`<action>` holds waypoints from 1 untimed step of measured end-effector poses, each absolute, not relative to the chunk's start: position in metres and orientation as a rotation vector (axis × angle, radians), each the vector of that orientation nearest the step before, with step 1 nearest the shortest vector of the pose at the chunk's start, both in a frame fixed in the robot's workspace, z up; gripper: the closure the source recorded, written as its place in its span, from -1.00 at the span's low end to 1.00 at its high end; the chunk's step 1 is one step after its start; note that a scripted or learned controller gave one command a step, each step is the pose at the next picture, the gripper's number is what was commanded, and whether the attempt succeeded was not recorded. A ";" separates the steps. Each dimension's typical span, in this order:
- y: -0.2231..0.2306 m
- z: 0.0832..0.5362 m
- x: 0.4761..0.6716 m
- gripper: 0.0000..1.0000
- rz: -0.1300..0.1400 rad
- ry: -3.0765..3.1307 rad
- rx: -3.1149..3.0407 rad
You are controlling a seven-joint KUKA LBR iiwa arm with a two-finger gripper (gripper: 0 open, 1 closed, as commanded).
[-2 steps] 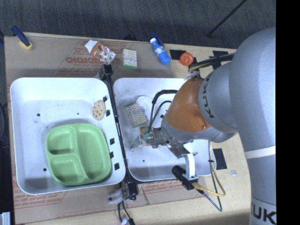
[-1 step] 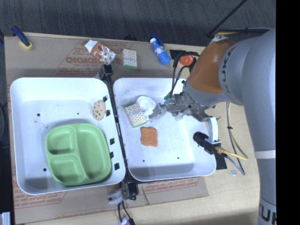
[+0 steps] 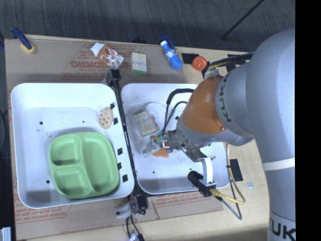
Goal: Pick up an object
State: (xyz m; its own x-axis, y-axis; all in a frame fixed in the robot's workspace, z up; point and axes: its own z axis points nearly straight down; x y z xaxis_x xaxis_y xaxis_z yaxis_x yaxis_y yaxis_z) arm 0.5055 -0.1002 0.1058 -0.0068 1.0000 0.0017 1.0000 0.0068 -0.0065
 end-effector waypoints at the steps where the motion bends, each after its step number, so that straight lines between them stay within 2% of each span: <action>1: -0.100 0.116 0.507 1.00 0.006 -2.233 -2.203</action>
